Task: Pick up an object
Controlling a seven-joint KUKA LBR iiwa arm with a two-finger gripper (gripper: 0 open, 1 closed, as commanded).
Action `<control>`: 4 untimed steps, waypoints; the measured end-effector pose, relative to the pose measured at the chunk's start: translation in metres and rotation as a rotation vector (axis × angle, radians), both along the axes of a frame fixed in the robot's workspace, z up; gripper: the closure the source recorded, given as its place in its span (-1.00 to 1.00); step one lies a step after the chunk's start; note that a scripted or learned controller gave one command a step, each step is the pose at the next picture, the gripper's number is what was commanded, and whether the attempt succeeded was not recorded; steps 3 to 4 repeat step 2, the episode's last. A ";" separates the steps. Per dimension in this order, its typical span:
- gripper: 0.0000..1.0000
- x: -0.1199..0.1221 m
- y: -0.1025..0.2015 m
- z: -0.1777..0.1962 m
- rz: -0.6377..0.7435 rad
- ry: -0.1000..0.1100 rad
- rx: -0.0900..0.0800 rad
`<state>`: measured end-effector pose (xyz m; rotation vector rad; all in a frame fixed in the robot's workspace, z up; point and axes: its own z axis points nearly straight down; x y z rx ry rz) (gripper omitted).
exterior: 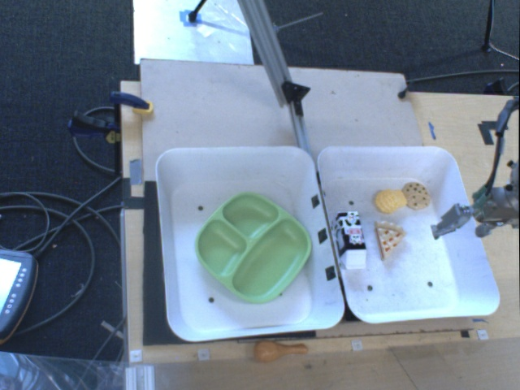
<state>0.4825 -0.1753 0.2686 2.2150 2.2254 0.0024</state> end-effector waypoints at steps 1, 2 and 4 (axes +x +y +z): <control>-1.00 0.000 0.000 0.000 -0.001 -0.001 0.000; -1.00 -0.001 -0.010 -0.052 -0.005 0.005 0.000; -1.00 -0.001 -0.010 -0.052 -0.005 0.005 0.000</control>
